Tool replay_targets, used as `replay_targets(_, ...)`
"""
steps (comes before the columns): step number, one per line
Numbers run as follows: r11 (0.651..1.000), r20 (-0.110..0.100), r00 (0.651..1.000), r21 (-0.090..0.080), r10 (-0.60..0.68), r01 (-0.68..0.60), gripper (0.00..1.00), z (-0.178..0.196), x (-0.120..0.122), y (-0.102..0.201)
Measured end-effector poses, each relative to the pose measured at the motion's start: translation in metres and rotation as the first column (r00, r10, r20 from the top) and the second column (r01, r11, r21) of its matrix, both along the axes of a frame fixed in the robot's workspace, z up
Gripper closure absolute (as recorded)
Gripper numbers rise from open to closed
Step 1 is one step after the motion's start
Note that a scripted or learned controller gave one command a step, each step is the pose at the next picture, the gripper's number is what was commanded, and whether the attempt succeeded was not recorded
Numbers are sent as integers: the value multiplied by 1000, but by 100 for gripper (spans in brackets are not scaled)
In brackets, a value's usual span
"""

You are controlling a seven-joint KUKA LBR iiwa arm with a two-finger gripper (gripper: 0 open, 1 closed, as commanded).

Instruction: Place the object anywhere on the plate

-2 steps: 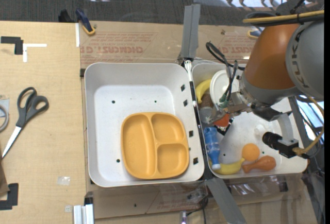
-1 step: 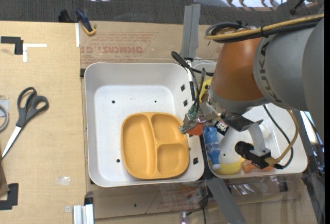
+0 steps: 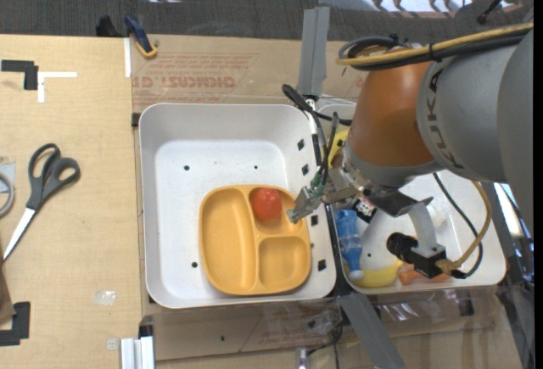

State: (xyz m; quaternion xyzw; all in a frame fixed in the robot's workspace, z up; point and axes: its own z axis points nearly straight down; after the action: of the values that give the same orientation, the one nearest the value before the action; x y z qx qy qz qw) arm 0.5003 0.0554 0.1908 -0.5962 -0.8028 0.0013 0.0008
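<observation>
Small red round object (image 3: 266, 203), tomato-looking, sitting in the upper right compartment of the yellow plastic divided plate (image 3: 229, 244), pretty much dead centre of the frame. Plate lying flat in the left shallow white bin (image 3: 170, 155), toward its lower right corner. Two-finger gripper (image 3: 304, 204) hanging just right of the red thing, right over the plate's right edge, near the wall between the two bins. Can't tell if the fingers are apart or closed from this angle, too small and dark, and nothing visibly pinched between them. Big grey arm with the orange band (image 3: 394, 117) covering most of the right bin (image 3: 475, 270). Down in that bin: a blue-capped clear bottle (image 3: 347, 233) and something yellow (image 3: 377, 274) at the bottom. Black-handled scissors (image 3: 38, 189) lying on the wooden bench (image 3: 68, 274) at far left.
</observation>
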Motion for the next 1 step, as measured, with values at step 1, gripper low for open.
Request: replay_targets(1, 927, 4, 927, -1, 375, -375, 0, 132, -21, -55)
